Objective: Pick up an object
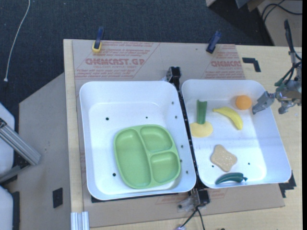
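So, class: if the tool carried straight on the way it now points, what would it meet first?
The tool at the right bin's far right edge points leftward, toward the orange ball. It would probably meet the ball first, though its height above the bin is unclear.

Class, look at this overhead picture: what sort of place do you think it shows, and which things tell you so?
Probably a robotics lab bench: two white bins clamped to a board, toy food like a banana, and a robot hand.

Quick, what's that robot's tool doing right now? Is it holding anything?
Tool: open, holding nothing, at the right bin's right edge near the orange ball.
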Motion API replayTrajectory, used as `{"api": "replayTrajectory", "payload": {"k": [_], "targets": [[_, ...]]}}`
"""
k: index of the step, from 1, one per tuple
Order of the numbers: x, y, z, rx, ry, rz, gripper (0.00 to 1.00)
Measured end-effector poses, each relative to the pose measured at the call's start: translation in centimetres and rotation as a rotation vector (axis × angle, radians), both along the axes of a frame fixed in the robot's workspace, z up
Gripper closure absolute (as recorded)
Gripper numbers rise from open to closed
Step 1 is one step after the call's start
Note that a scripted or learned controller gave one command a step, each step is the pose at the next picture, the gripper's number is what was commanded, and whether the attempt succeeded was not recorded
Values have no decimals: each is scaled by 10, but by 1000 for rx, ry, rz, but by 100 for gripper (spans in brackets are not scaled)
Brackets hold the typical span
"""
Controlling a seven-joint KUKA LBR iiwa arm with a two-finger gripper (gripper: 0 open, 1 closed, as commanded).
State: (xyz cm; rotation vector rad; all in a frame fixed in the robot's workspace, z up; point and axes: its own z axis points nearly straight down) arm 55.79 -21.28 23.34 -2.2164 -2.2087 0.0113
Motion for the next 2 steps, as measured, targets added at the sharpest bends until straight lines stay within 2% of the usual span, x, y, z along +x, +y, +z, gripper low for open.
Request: {"api": "replayTrajectory", "payload": {"k": [1,2], "targets": [[3,1,7,-4,-13,4,0],[6,1,-56,-2,-8,3,0]]}}
